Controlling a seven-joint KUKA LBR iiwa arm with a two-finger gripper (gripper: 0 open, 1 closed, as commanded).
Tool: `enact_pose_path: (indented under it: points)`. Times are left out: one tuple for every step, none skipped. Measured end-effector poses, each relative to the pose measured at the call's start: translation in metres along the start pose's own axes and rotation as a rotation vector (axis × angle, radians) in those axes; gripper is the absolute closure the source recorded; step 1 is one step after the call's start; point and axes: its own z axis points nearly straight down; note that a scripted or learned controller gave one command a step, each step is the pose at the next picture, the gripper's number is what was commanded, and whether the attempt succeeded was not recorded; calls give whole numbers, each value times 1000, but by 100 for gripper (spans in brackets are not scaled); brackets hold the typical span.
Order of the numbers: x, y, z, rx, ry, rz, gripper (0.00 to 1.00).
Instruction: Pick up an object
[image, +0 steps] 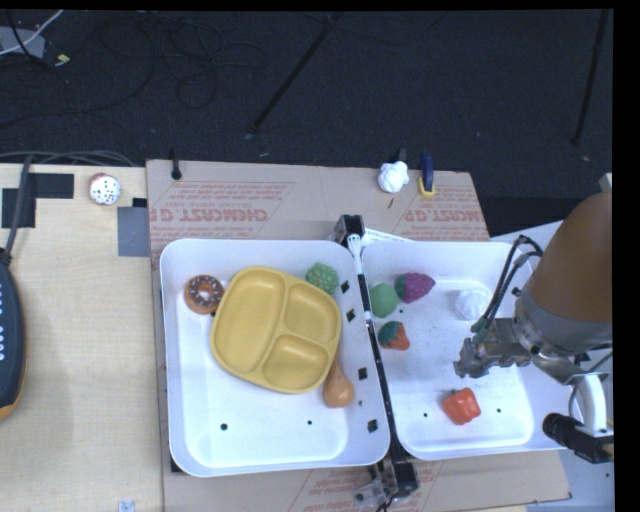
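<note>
Nearest the camera, low in the right bin (500, 440), a red pepper-like toy (461, 405) lying alone on the white floor; just above it the gripper (478, 358), dark and tangled with cables, hanging close over the bin floor with nothing visibly between its parts, too blurred to tell whether parted or closed; behind it the grey arm (570, 290), cut off at the right; further back a strawberry (394, 335), a green ball (384, 298), a purple-and-green piece (414, 287) and a white lump (468, 302), hard to identify. In the left bin (190, 420), a yellow divided plate (277, 328), an orange pear-shaped toy (338, 388) touching its lower edge, a green leafy toy (322, 277) partly hidden behind its rim, a doughnut (204, 294) at its left. Farthest, on cardboard (250, 200), a small white object (393, 177) beside a blue-and-yellow stick (427, 174).
</note>
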Motion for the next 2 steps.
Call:
enact_pose_path:
  points:
    - [76, 1, 19, 1, 0, -3, 100]
    - [127, 1, -19, -5, -1, -2, 100]
